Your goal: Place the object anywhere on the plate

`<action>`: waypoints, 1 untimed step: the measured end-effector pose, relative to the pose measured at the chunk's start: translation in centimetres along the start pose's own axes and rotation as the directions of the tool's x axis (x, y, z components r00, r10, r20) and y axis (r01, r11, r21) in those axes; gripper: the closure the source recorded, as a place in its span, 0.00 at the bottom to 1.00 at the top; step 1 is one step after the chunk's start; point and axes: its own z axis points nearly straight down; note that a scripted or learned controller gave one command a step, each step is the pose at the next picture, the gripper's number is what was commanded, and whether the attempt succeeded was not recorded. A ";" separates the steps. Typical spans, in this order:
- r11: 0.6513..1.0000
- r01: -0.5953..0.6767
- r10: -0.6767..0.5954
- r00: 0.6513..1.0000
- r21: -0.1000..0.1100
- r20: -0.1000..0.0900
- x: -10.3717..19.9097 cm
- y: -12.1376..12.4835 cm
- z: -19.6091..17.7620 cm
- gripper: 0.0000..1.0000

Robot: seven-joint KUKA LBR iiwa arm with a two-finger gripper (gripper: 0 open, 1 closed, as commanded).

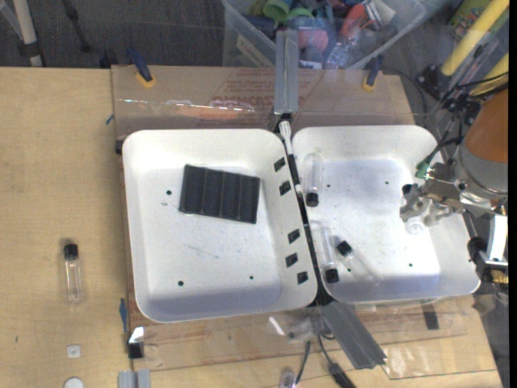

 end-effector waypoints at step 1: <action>0.919 -0.395 0.395 0.919 0.000 0.000 3.1 7.0 2.0 1.00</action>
